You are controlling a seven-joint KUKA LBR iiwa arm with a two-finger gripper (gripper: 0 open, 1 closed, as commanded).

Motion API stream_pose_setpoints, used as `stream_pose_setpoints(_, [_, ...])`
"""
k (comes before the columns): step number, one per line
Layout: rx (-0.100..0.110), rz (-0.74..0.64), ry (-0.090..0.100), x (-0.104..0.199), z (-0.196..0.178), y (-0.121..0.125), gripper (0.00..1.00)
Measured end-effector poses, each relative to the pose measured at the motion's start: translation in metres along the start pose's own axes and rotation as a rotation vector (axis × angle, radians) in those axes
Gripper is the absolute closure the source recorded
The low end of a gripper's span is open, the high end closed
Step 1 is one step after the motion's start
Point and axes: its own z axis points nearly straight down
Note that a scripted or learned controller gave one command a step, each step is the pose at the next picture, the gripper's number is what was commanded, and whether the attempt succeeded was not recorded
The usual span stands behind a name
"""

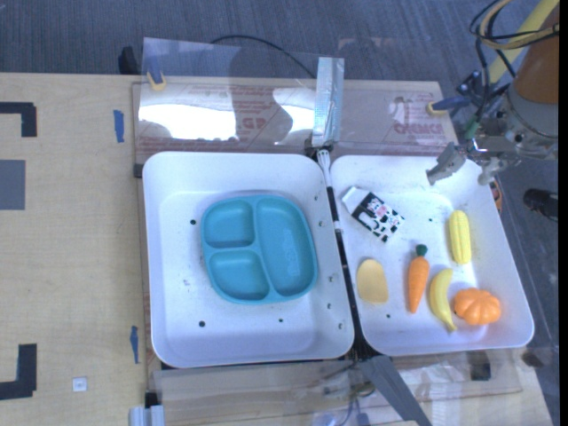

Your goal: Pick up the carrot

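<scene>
bright, even overhead light; strong glare on the clear panel (222,114) behind the bins, soft shadows, slightly grainy focus.

- This is a robotics lab or test cell, not a home or kitchen.
- A pale wooden surface (62,264) carries 2 shallow white bins (169,193) side by side, with black corner marks and blue tape tabs (118,125) toward its left edge.
- Clear plastic panels (231,96) and a taped post (327,96) stand along the back edge of the bins.
- The food is toy plastic: a carrot (416,280), a banana (440,298), a small pumpkin (477,307).
- Bundled cables (506,16) and robot hardware crowd the right rear corner; grey carpet (266,7) lies beyond.
</scene>
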Motion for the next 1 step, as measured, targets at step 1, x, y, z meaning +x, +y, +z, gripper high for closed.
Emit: stream_pose_setpoints(1, [-0.021,-0.205,-0.006,0.0143,0.1085,-0.0234,0.0])
